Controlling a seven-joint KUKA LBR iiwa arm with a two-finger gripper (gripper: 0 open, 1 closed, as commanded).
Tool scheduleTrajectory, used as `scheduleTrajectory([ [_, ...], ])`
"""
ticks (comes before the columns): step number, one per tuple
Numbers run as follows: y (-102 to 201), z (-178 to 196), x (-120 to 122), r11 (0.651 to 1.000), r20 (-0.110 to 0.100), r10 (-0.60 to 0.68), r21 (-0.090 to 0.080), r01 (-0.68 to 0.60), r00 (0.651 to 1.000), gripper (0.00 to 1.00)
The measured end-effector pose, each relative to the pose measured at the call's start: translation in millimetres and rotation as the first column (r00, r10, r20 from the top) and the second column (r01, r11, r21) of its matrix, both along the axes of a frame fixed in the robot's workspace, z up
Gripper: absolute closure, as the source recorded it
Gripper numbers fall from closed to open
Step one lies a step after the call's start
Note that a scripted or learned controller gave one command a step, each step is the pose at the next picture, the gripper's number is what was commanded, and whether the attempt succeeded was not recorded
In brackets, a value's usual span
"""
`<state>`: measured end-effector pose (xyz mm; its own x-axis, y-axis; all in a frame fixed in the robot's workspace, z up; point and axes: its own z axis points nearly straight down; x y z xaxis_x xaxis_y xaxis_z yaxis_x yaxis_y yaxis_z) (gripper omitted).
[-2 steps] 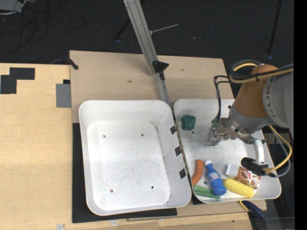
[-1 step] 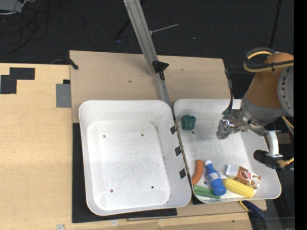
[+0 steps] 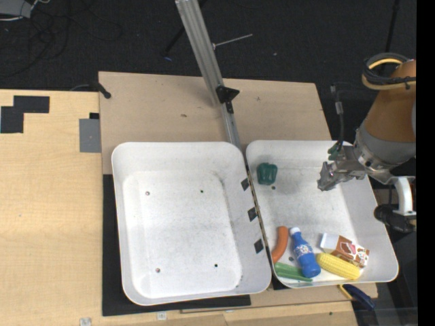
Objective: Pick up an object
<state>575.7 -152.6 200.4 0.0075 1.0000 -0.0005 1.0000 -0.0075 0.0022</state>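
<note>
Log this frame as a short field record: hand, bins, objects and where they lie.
hand: over the right bin's upper right part, nothing seen between its fingers
left bin: white, beside the right bin
right bin: white, holds all the objects
green pepper: upper left of right bin, apart from the rest
carrot: lower left, by the divider
blue bottle: right of the carrot
corn: lower right
brown packet: just above the corn

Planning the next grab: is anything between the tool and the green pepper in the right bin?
Nothing visible. The tool is over the right bin's upper part, and bare white floor runs from it to the green pepper. The other toys lie clustered near the lower edge.
</note>
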Motion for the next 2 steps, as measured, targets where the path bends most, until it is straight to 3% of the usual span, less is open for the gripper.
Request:
scheduleTrajectory([
  [1, -2, 61, -6, 1.0, 0.002, 0.009, -0.001, -0.009, 1.0, 1.0],
  [2, 43, 61, 4, 1.0, -0.003, 0.011, 0.002, -0.011, 1.0, 1.0],
])
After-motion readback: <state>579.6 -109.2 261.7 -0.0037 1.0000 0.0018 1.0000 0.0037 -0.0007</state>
